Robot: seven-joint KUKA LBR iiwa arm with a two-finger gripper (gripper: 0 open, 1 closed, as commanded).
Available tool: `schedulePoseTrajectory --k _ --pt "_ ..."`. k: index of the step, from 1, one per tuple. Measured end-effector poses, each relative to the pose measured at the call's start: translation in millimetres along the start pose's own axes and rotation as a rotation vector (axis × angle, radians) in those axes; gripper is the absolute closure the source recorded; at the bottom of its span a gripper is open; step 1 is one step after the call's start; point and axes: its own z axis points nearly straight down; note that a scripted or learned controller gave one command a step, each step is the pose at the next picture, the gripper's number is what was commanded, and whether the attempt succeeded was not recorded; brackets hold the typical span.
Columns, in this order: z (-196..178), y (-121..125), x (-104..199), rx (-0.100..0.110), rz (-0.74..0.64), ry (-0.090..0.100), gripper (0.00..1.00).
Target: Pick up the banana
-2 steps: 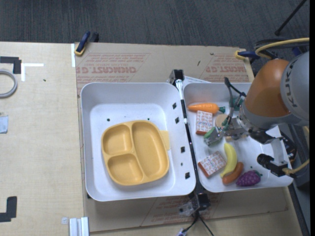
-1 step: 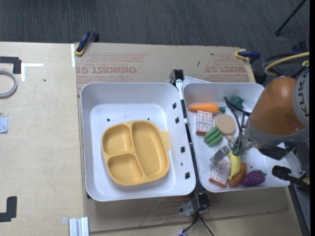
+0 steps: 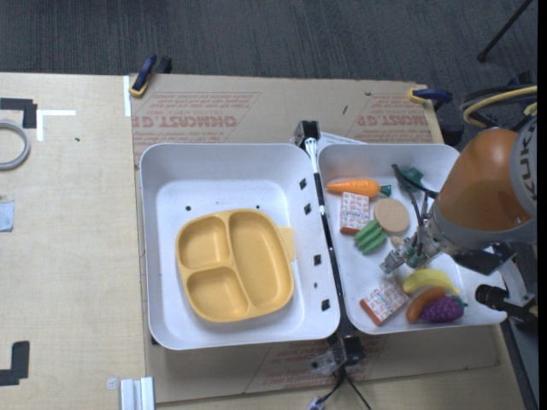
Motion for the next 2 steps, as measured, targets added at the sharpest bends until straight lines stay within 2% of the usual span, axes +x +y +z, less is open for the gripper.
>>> schedulePoseTrajectory --k 1,2 --pt "0.0 0.0 0.0 0.000 0.000 0.000 0.00" --pt "-47.7 -22.3 -44.2 0.000 -0.381 -0.001 0.00"
